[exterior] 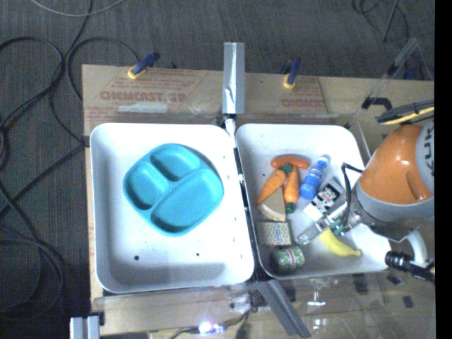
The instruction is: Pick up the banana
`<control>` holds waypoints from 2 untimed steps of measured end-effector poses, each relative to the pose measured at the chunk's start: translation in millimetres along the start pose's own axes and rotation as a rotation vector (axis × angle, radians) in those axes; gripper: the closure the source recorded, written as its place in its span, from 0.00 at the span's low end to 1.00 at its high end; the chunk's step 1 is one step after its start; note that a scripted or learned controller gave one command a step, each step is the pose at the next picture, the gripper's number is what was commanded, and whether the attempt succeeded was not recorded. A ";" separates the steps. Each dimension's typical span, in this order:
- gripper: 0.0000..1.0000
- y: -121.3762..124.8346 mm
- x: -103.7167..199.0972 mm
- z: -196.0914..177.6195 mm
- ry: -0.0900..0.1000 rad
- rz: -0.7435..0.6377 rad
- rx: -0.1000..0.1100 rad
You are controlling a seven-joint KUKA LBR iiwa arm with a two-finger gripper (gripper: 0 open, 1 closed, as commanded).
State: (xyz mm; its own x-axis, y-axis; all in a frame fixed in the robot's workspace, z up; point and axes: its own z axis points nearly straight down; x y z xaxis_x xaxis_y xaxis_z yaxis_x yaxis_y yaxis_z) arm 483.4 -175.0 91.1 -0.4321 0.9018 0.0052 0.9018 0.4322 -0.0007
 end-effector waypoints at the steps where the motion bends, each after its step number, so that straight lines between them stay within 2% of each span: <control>1: 1.00 1.3 1.7 -7.5 0.003 -0.001 0.000; 2: 1.00 4.2 11.1 -8.5 0.000 0.243 0.004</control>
